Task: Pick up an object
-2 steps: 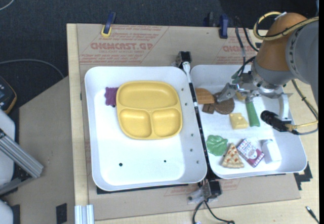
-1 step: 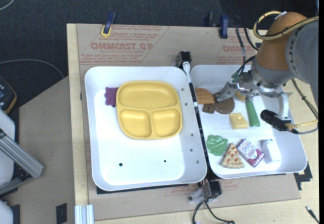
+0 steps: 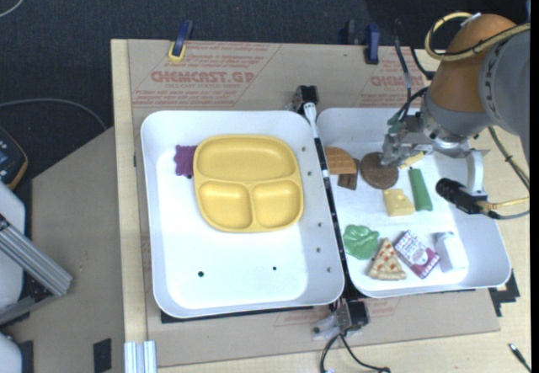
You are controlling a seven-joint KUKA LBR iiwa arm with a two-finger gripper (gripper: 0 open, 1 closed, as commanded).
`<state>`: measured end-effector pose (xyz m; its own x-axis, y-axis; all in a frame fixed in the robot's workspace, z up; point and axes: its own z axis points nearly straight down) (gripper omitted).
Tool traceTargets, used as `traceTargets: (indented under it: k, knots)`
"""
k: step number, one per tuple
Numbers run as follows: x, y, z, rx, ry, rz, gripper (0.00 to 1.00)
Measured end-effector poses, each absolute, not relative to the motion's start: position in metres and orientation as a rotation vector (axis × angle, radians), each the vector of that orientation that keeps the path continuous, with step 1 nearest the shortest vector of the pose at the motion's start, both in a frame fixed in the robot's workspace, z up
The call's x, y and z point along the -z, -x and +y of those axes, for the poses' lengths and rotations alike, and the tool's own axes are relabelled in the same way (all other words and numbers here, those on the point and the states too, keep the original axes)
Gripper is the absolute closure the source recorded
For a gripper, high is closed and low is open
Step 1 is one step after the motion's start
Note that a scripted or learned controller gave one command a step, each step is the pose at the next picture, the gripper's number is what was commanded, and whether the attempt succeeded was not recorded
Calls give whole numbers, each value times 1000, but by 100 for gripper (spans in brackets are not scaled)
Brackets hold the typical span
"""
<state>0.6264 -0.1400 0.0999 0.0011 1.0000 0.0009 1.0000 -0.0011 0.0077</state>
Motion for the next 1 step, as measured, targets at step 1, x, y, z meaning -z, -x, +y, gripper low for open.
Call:
traceTargets:
  k: [1]
  knots:
    - [-143,-629,-144,-3,-2218,2218,100]
